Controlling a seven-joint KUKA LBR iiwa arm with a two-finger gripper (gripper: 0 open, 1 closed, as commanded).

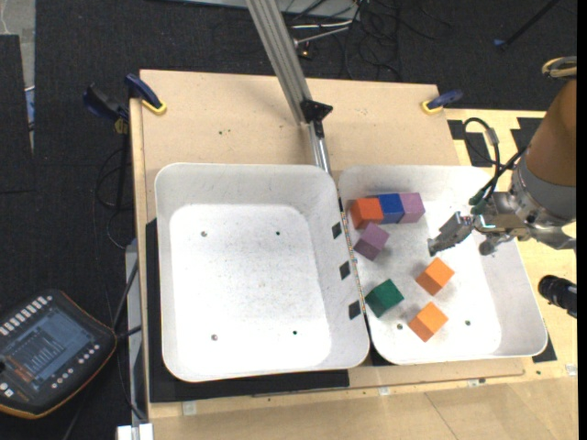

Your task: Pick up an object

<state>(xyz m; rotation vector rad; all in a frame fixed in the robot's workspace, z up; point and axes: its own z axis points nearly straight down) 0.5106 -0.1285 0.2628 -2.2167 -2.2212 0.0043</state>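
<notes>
1. The tool (451, 234) is hanging over the right bin (514, 337), coming in from the right side on the grey arm with the orange band. Its dark fingers point left, toward the blocks.
2. Honestly can't tell how far open the tool is, it's just a small dark shape from up here. Nothing visibly sits between the fingers, so no block in hand as far as I can see.
3. All the blocks are in the right bin. Along the back there's a row of three touching each other: an orange-red block (367, 211), a blue block (392, 207) and a purple block (412, 206).
4. Just in front of that row is a second purple block (371, 241), tilted a bit, near the divider between the bins.
5. An orange block (436, 275) lies just below the tool tip, near it but apart.
6. A green block (384, 296) and another orange block (427, 321) are toward the front.
7. The left bin (183, 191) sits beside it on the tan tabletop (229, 108).
</notes>
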